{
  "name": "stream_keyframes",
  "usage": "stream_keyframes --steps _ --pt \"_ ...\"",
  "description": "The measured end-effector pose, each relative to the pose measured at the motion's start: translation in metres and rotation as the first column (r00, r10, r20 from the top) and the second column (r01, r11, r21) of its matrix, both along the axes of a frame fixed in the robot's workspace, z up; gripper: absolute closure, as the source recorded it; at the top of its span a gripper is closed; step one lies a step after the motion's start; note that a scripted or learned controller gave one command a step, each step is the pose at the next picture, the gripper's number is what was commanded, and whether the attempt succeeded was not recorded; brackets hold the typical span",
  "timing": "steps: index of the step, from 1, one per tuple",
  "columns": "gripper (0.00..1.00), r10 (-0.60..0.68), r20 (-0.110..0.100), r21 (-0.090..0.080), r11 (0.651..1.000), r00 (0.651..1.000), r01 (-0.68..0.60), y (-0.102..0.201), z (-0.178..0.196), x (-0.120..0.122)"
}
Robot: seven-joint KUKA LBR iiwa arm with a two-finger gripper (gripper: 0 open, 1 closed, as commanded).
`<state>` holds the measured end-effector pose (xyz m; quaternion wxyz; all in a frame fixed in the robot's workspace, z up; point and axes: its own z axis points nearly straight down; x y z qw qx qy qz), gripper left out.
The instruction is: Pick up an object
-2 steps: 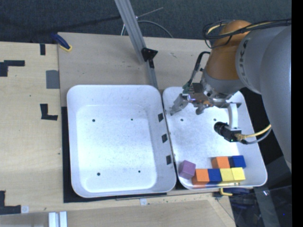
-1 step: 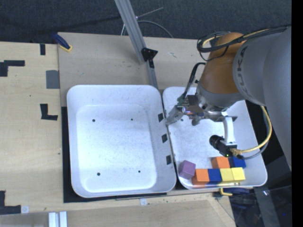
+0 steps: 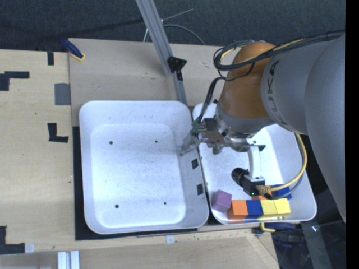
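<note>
Right now I see the arm point(image 3: 263, 88) reaching in from the right and hanging over the right bin point(image 3: 300, 167), its bulk covering most of that bin's upper half. The pincer point(image 3: 208, 132) sits low near the wall shared by the 2 bins, but it is small and dark against the wrist, so I cannot tell its state or whether it has hold of anything. The objects I could pick lie bunched along the near edge of the right bin: a purple block point(image 3: 222, 199) at the left, then an orange block point(image 3: 239, 207), a blue block point(image 3: 254, 207) and 2 yellow blocks point(image 3: 275, 207) touching in a row. I judge they sit there because the bin's curved wall gathers loose pieces into the corner. A black part on the arm's cabling point(image 3: 245, 180) hangs just above that row. The left bin point(image 3: 90, 150) shows bare white floor with a few dark specks. Since the pincer is well apart from the blocks, I judge the pick is not yet made, and the next move calls for travel toward the near edge.
</note>
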<state>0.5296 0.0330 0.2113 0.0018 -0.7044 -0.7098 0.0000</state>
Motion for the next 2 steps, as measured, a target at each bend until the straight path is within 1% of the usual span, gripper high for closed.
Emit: stream_keyframes --steps 1,2 --pt "0.00 -0.001 -0.003 -0.002 1.000 1.000 0.001 0.0520 -0.0211 -0.0066" --pt "0.00 -0.006 -0.001 -0.002 1.000 1.000 0.006 0.0492 -0.0201 -0.0060"
